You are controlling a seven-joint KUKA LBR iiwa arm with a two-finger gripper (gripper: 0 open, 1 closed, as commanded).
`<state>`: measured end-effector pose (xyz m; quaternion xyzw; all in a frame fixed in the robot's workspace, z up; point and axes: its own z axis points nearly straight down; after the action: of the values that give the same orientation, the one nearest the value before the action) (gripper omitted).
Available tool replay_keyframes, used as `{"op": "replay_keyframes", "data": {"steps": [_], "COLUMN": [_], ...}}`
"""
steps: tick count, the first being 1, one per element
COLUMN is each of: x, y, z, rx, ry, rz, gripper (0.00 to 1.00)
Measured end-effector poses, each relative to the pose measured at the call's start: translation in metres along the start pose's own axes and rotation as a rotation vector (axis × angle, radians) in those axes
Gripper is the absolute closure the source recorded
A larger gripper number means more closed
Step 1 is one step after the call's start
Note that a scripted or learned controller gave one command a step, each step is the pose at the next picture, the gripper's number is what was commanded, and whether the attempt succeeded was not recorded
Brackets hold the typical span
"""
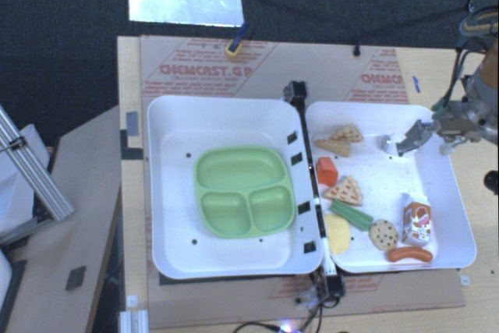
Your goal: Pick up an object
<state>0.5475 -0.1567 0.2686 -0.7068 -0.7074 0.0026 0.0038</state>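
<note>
The right bin [444, 191] holds several toy foods. A tan sandwich wedge [341, 139] lies at the back left, with a red block [327, 168] and a pizza slice [345, 189] below it. Nearer the front are a green vegetable [351, 213], a yellow piece [337, 234], a cookie [383, 234], a small carton [417, 221] and a sausage [408, 254]. My gripper [399, 141] hangs over the back right of this bin, pointing left. It is open, with nothing between its fingers, and sits right of the sandwich wedge, apart from it.
The left bin [171, 168] carries a green divided plate [240, 191]. A black-clipped divider [308, 168] runs between the bins. The arm [475, 113] comes in over the right bin's right rim. Bare white floor lies under the gripper.
</note>
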Motion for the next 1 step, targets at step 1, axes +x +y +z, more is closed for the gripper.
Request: {"op": "replay_keyframes", "data": {"steps": [1], "x": [0.0003], "y": [0.0019], "z": [-0.0057], "rx": [-0.01], "ry": [-0.002], "rz": [-0.003], "gripper": [0.0]}}
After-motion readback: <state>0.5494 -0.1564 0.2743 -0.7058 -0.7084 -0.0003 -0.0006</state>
